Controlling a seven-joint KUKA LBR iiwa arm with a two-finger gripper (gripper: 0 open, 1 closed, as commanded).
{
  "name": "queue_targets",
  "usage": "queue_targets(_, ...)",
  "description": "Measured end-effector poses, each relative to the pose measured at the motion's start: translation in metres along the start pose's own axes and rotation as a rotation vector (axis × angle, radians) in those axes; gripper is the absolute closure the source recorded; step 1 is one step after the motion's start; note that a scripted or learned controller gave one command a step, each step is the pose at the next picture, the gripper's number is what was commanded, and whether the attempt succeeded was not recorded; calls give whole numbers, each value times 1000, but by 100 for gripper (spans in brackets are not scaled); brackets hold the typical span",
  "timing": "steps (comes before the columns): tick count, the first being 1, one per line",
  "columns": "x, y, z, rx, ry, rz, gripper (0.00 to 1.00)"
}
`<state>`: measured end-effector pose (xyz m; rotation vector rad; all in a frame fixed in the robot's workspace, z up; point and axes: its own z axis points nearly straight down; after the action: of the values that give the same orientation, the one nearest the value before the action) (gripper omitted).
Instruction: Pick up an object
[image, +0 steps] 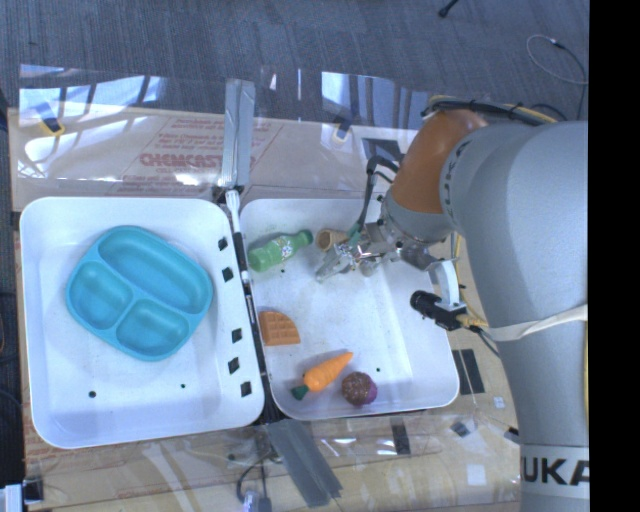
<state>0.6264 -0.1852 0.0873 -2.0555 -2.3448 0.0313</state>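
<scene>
Four items near tool (333, 262): bottle (277, 249), bread (279, 327), carrot (327, 372), plum (359, 388)

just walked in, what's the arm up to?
The KUKA arm reaches in from the right, and its gripper is down in the upper part of the right bin, between the green bottle and a small brown object. Nothing visibly sits between its fingers. A bread slice, carrot and dark red ball lie untouched nearer the front. The left bin holds a blue divided plate.
</scene>
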Motion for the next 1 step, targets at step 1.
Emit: queue_targets(1, 12, 16, 2, 26, -5, 150, 0)
